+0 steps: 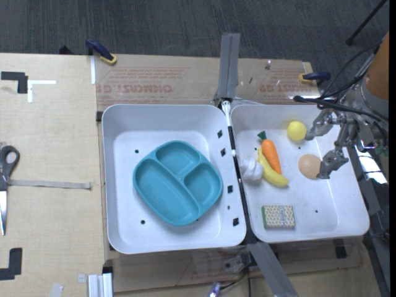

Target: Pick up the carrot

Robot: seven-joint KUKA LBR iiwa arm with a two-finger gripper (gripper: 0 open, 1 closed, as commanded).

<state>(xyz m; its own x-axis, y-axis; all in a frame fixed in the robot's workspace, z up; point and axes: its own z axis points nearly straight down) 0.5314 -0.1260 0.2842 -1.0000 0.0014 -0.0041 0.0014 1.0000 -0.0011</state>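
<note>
Carrot in the right bin, left of your spread jaws.

You can see red print on the cardboard point(148, 79) beyond the bins, mirrored and too faint to read. Your carrot point(270, 155), orange with a dark green top pointing far, lies in the right bin point(322, 218), touching the yellow banana point(272, 172) on its left. Your gripper point(326, 147) hangs well to its right with jaws wide and nothing between them, one finger by the yellow ball point(296, 130), the other at the tan egg point(309, 166).
</note>
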